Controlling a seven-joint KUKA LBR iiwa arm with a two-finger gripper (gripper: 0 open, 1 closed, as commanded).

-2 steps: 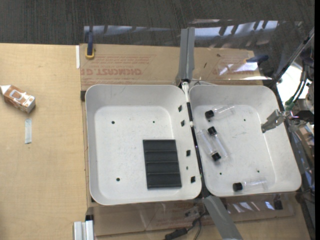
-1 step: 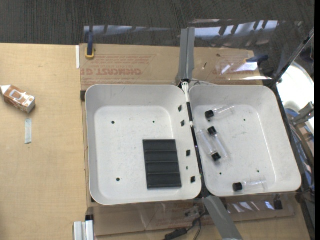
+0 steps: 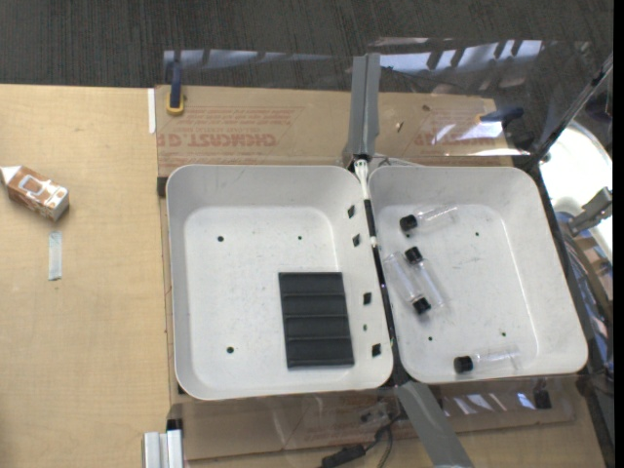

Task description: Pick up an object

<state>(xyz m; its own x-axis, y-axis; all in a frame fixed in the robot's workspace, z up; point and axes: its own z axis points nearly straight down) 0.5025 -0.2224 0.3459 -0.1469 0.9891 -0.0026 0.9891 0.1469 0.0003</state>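
Tan tabletop (image 3: 78,359) under dark carpet at the far edge, bearing two shallow white bins side by side on flattened cardboard. Left bin (image 3: 195,188): one black ridged block (image 3: 316,319) lying flat near the near-right corner. Right bin (image 3: 526,188): four clear tubes with black caps – one (image 3: 427,218) tilted near the far-left corner, two (image 3: 421,267) (image 3: 425,298) close together along the left wall, one (image 3: 483,361) lying along the near edge. Small orange-and-white box (image 3: 37,193) well apart at the tabletop's left edge, a pale strip (image 3: 55,257) just below it. Hand state: cannot tell
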